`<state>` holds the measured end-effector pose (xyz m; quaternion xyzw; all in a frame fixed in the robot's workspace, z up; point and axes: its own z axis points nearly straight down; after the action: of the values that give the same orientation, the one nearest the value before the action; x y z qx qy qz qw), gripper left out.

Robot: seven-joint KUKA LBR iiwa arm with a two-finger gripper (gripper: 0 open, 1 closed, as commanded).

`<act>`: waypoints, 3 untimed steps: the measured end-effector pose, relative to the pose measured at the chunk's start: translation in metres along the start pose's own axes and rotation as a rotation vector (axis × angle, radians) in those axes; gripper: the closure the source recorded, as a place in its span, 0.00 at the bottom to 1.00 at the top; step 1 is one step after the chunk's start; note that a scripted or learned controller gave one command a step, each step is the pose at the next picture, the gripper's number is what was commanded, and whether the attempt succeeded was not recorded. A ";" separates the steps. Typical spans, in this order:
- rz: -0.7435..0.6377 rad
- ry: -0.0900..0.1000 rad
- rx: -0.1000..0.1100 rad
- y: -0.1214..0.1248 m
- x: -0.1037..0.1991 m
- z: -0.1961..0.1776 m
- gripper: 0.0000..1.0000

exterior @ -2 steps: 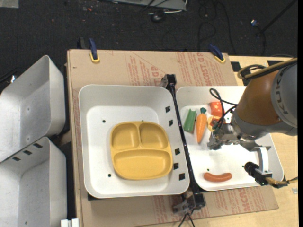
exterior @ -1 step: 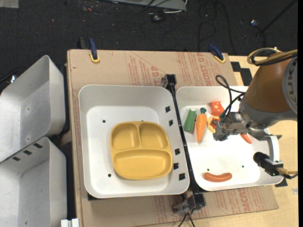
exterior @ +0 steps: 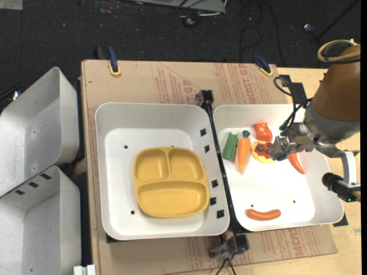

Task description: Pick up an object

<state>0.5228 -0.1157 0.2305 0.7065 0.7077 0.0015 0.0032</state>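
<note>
In the right bin (exterior: 321, 211) lie a carrot (exterior: 243, 153), a green piece (exterior: 230, 145), a red piece (exterior: 263, 131), a small yellow and dark piece (exterior: 262, 152), a red chilli-like piece (exterior: 296, 162) and a sausage (exterior: 263, 213). My gripper (exterior: 277, 149) hangs low over the bin's upper middle, right beside the yellow and dark piece, with the chilli just to its right. The arm's wrist covers the fingers from above.
The left bin (exterior: 114, 153) holds a yellow divided plate (exterior: 171, 182). Two empty-looking white bins (exterior: 34, 153) stand off the bench at the left. A black divider (exterior: 215, 153) runs between the two bins. Cables hang near the arm at the right.
</note>
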 end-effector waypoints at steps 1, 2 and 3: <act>-0.002 0.000 0.001 0.002 0.000 -0.052 1.00; -0.007 0.003 0.006 0.004 0.054 -0.054 1.00; -0.005 0.003 0.009 0.009 0.101 -0.039 1.00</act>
<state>0.5316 -0.0147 0.2690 0.7047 0.7095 -0.0007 -0.0010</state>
